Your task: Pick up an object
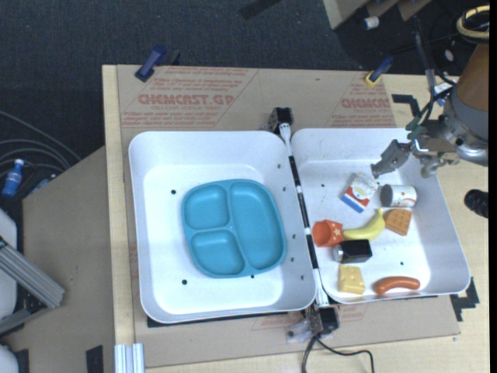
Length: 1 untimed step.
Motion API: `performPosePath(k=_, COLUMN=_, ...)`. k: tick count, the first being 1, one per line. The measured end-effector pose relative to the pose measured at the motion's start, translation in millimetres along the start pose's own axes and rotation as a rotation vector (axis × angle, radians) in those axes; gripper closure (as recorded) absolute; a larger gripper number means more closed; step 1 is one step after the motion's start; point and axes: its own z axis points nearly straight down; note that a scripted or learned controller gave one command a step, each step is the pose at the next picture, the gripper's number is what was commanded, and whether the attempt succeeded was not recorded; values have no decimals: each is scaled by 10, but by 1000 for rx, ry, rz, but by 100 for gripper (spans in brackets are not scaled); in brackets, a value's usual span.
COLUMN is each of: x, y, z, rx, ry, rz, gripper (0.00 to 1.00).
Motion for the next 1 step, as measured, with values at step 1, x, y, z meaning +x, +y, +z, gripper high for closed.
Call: performPosePath(k=1, x=-167, y=601, z=950, rx=0, ry=-1, rz=0, gripper=0)
